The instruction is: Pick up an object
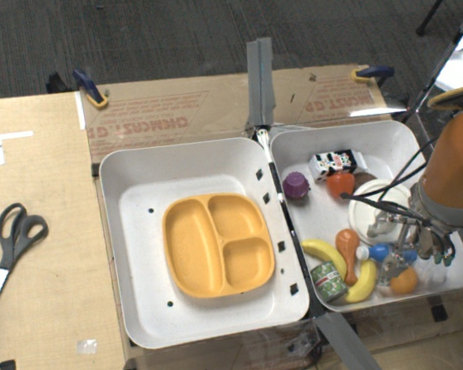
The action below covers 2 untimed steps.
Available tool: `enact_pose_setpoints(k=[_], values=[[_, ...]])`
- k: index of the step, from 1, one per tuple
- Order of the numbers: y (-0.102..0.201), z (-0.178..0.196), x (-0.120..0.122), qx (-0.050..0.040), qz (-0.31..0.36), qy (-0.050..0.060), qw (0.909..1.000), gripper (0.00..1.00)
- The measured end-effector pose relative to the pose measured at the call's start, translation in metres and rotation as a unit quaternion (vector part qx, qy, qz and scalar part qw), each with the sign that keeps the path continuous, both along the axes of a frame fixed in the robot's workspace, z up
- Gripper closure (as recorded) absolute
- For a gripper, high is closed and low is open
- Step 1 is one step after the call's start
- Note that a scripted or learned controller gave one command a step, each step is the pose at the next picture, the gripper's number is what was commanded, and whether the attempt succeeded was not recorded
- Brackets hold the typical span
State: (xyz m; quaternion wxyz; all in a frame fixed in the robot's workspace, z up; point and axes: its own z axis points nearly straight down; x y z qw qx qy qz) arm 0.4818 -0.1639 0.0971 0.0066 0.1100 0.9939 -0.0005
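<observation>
From above, the arm (462,164) reaches in from the right and hangs low over the lower right part of the right bin (404,127), its gripper (405,238) down among the clutter there; I can't tell how the claw stands, since wrist and cables hide it. Nothing can be seen held, so I'd judge this is the reaching-down step, with the grab not yet made. The likely targets lie close under it: an orange ball (403,282) near the bin's lower wall, a small blue piece (379,251) just beside it, and a white bowl (382,206) under the wrist. Further left sit a banana (334,259), a green can (328,280), an orange carrot-shaped toy (350,251), a purple fruit (296,185), a red ball (340,184) and a black-and-white box (334,161). The next move calls for a clean descent on one piece, because they crowd and touch. Room is tight against the lower and right walls. The left bin (129,234) holds a yellow divided plate (219,244) with open floor around it.
</observation>
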Motion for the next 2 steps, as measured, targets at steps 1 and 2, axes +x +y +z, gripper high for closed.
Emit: enact_pose_setpoints(k=[1,2], values=[[-0.020,0.000,0.001,-0.0006,0.026,-0.001,0.9997,0.00],[-0.058,0.100,0.031,0.0008,-0.033,0.004,0.9994,0.00]])
